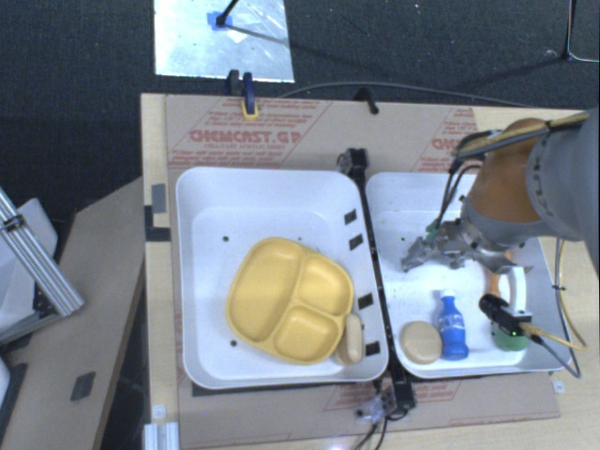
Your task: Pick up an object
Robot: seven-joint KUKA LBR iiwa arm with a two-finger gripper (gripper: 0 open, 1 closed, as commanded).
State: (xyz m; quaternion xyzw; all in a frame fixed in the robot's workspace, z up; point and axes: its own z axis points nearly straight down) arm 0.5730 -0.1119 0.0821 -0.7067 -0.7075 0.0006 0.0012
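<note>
My gripper (419, 253) hangs low over the middle of the right bin (403, 200), pointing left, with the grey arm and its orange band (502, 186) behind it. Nothing shows in its grasp. Just in front of it a blue bottle with a white cap (451, 325) lies near the bin's front wall. A round tan disc (421, 342) rests to the left of the bottle. A small orange piece (494, 280) and a white piece (518, 291) lie under the wrist. A green object (512, 339) sits at the front right corner.
The left bin (216, 204) holds a yellow divided plate (289, 298), with a beige oval object (352, 337) leaning at its front right edge. A black divider (367, 251) runs between the bins. Bare floor lies at the back of the right bin.
</note>
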